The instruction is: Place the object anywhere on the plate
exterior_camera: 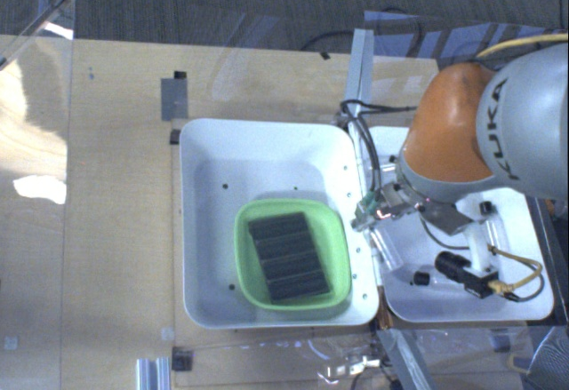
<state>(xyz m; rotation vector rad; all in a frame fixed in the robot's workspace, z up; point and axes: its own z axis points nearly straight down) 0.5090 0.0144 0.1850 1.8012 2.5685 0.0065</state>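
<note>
The green plate [244,237] is sitting in the left white bin [209,193], toward the bin's near right corner, and everything here is being placed from it. The task's thing, a dark ribbed rectangular block [286,257], is lying flat on the plate, covering most of its middle. Its long side is running slightly aslant from the plate's far left toward its near right, and the green rim is showing all around it. The gripper [378,212] is hanging just beside the plate's right edge, over the wall where the two bins are meeting, apart from the block and not touching it. How far the claw is spread is not showing from this angle, so I cannot tell whether it is open or closed. Nothing is visibly being held in it. The grey arm [524,126] is reaching in from the right of the plate, with its orange band [449,126] sitting above the wrist, beyond the plate's far right corner. The right white bin [444,313] is lying to the right of the plate, partly under the arm. The pale wooden bench [107,202] is stretching away to the left of the plate, with bright reflections lying across it. A small grey bracket [175,98] is standing on the bench beyond the plate's far left.
</note>
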